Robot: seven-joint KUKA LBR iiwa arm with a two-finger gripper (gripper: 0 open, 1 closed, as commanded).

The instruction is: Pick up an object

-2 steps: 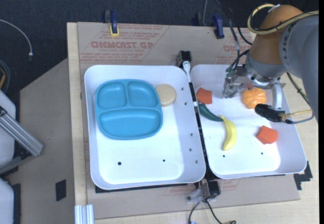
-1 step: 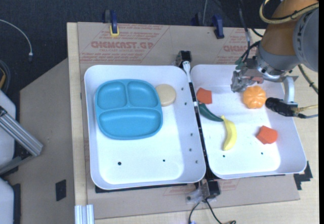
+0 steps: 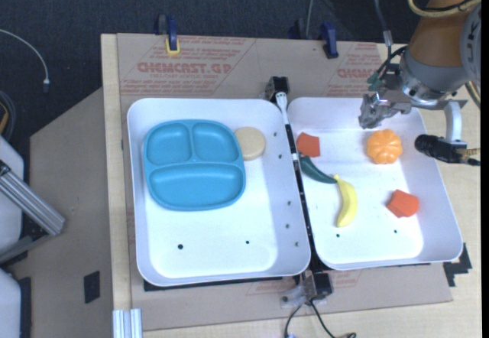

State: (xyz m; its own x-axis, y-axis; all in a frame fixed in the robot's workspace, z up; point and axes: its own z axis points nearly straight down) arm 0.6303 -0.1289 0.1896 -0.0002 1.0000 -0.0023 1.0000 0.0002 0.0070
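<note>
Two red "CHEMCAST" prints on brown board behind bins.

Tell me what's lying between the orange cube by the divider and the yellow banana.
In the camera view, a dark green piece lies between the orange cube and the banana, touching the banana's upper end.

A brown board covers the bench; two white bins, left and right, lie on it.
</note>
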